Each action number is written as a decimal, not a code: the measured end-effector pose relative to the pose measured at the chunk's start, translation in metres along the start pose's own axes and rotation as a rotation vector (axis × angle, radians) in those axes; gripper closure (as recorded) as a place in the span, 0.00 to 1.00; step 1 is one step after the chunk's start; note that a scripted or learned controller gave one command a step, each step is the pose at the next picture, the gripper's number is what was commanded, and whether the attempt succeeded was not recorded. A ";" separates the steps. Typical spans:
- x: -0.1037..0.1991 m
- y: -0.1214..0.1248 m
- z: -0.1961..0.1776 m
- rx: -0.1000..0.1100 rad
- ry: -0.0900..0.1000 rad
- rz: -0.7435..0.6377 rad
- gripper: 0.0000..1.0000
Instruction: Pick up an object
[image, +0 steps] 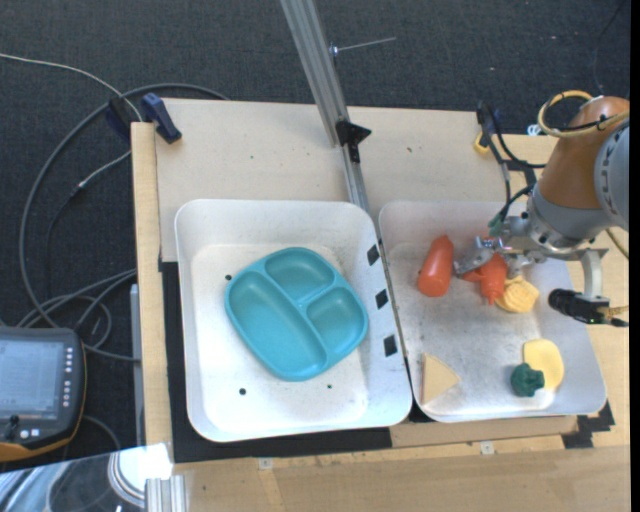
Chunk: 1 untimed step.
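While the gripper (487, 262) sits low in the right bin (590, 395), its jaws are too blurred to tell whether they are open or closed. A small orange piece (492, 281) lies right at them, touching a yellow ridged piece (520, 296) just beyond. A red-orange carrot-like toy (435, 266) lies just beside them, toward the left bin (200, 300), which holds a blue divided plate (296, 312).

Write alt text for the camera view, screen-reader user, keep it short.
A grey and orange robot arm reaches from the right into the right white bin, its gripper low among small toy foods: an orange-red piece, a yellow ridged piece, a tan wedge, and a green piece on a yellow one. The left white bin holds a blue divided plate.
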<state>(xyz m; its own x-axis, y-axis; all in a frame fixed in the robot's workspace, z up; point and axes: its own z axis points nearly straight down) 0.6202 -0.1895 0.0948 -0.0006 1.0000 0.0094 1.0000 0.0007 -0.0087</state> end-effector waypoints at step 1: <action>-0.002 0.002 -0.018 -0.008 -0.004 0.000 1.00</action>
<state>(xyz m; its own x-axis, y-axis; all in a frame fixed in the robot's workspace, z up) 0.6226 -0.1912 0.1123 -0.0010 1.0000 0.0050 1.0000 0.0010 -0.0006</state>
